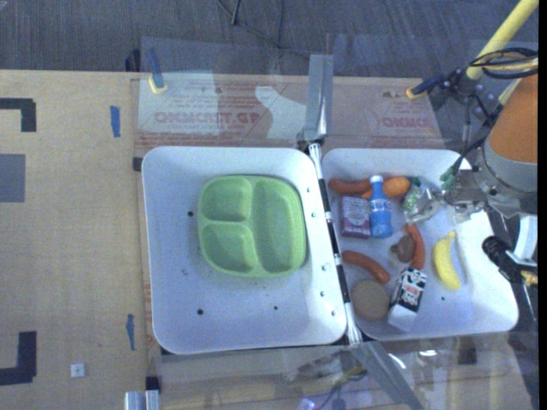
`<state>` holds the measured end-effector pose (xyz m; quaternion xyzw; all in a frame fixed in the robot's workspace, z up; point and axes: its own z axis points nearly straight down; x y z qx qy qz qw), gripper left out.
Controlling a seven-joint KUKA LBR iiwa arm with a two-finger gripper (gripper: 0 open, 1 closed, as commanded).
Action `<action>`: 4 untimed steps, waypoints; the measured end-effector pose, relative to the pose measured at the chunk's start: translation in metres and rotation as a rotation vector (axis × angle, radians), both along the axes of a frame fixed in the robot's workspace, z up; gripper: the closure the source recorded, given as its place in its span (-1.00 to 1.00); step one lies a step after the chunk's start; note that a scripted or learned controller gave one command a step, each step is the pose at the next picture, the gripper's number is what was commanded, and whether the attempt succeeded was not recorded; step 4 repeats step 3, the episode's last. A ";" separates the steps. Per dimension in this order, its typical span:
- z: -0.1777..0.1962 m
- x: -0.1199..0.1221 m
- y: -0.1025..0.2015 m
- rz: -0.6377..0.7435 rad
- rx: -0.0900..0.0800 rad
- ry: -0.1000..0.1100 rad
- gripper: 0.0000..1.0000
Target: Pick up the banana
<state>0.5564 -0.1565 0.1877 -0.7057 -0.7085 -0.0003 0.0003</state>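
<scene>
The yellow banana [446, 263] lies in the right part of the right bin [479, 314], running roughly front to back on the bin floor. My gripper [462, 197] hangs over the bin's back right area, a short way behind the banana and apart from it. Above it the grey wrist and the orange band [521, 131] come in from the right. Nothing shows held at the gripper.
Left of the banana the right bin holds a small carton [409, 295], a round brown patty [370, 298], sausages [366, 266], a blue bottle [379, 208], a maroon packet [355, 217] and an orange [396, 186]. A green divided plate [253, 225] sits in the left bin [167, 254].
</scene>
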 end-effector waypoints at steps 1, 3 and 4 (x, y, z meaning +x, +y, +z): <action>-0.089 -0.062 -0.051 -0.108 0.005 0.003 -1.00; 0.003 -0.025 -0.016 -0.071 -0.001 -0.001 1.00; 0.003 -0.025 -0.016 -0.071 -0.001 -0.001 1.00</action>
